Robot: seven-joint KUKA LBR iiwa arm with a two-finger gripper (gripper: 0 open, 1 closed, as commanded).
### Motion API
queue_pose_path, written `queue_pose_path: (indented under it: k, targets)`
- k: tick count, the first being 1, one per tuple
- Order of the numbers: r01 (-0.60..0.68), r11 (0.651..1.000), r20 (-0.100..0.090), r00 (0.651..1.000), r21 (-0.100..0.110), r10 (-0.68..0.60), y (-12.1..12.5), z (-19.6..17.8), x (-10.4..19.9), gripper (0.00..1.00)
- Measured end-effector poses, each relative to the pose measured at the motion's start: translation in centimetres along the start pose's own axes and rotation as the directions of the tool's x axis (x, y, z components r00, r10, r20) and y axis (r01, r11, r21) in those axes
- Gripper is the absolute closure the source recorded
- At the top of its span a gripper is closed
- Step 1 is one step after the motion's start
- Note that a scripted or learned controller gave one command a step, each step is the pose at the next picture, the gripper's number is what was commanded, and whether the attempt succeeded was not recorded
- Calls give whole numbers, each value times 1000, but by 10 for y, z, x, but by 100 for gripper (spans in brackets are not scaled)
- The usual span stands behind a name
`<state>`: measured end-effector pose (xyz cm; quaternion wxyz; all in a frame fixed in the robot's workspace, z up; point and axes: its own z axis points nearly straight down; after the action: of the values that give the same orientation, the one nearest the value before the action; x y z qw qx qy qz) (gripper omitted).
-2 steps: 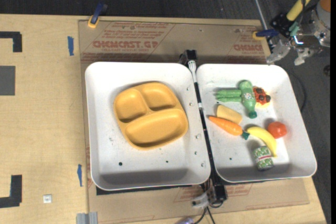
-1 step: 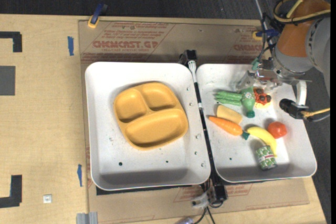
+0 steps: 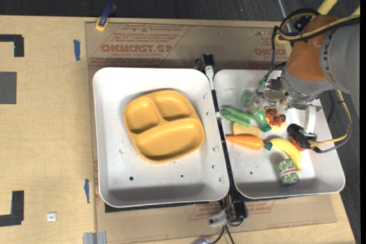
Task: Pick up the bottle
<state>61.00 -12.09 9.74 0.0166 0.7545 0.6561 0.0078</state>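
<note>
The hand (image 3: 275,101) hangs low in the right bin (image 3: 329,174), above the toy vegetables; its grip state cannot be told; the bottle (image 3: 287,171) lies near the banana (image 3: 286,148).

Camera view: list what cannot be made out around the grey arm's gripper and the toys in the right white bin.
- Gripper: the grey wrist with the orange band covers it from above, so the state of its grip is hidden.
- Small green-capped bottle near the right white bin's front edge: label too small to read.
- Small red toy under the wrist: partly covered, its kind unclear.
</note>
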Motion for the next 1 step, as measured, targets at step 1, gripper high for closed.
queue_pose_path:
  k: [1]
  targets:
    - [-2,1000,3,1000,-4,2,2,-12,-2,100]
